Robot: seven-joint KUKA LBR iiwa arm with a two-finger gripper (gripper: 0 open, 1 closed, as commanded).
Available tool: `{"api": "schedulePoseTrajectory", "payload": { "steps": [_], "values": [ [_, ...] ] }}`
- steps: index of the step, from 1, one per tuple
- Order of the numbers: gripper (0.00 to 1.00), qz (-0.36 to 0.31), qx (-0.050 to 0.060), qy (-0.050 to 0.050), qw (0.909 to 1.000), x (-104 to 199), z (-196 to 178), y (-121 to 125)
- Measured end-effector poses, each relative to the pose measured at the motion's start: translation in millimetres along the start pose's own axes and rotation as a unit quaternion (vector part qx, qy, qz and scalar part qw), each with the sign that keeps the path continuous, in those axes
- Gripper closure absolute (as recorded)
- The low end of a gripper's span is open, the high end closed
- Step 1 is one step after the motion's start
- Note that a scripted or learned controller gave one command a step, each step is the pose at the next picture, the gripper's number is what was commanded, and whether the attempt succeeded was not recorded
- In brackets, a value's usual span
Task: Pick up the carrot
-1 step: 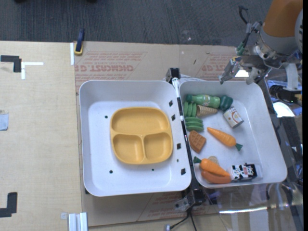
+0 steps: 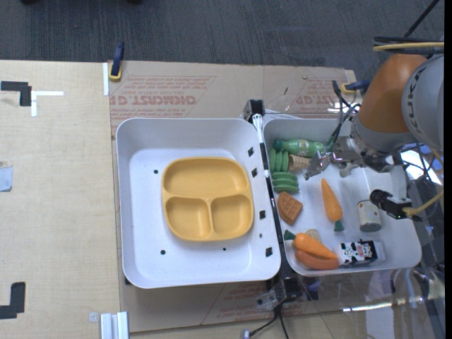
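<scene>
1. Two shallow white plastic bins: the left bin holds one yellow three-compartment plate; the right bin holds the food items.
2. The slim orange carrot lies free mid-bin, probably because no grasp has been made.
3. The metal two-finger gripper hovers just above the carrot's top end; its spread cannot be told.
4. A second, fatter orange vegetable lies near the bin's front edge.

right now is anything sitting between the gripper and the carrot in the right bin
Nothing visible does. The gripper hangs over the upper part of the right bin, and the carrot lies just below it in the view, on bare bin floor. The green bottle and the waffle piece lie off to the carrot's left, apart from it.
</scene>
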State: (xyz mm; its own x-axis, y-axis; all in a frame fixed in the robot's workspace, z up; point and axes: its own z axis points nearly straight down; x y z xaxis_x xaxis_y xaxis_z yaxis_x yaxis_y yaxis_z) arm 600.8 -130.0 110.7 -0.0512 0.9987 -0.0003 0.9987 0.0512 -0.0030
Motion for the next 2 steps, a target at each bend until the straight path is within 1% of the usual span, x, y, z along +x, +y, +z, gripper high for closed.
{"api": "schedulePoseTrajectory", "payload": {
  "steps": [1,2],
  "values": [
    [0.00,0.107,0.003,0.001,0.9943,18.3,23.2,-60.6],
    [1.00,0.109,0.005,0.001,0.9940,17.7,17.9,-59.6]
  ]
}}
